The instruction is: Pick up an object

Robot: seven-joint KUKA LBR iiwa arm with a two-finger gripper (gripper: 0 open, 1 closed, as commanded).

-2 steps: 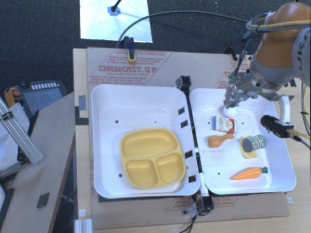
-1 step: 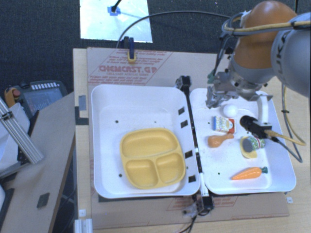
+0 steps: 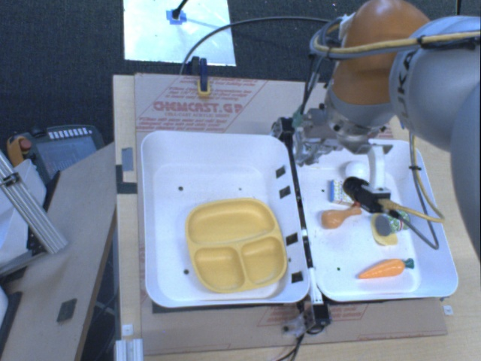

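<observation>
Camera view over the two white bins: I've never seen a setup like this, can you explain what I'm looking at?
One fixed camera looks down at a slant on a bench. The big grey arm with an orange band is a robot, reaching in from the right. Its gripper hangs over the far end of the right shallow white bin, near the divider. That bin holds an orange toy carrot, a tan drumstick-shaped piece, a small yellow and grey item and a small blue and white packet. The left shallow white bin holds a yellow plastic plate with three compartments. Whether the gripper holds anything cannot be made out.
</observation>
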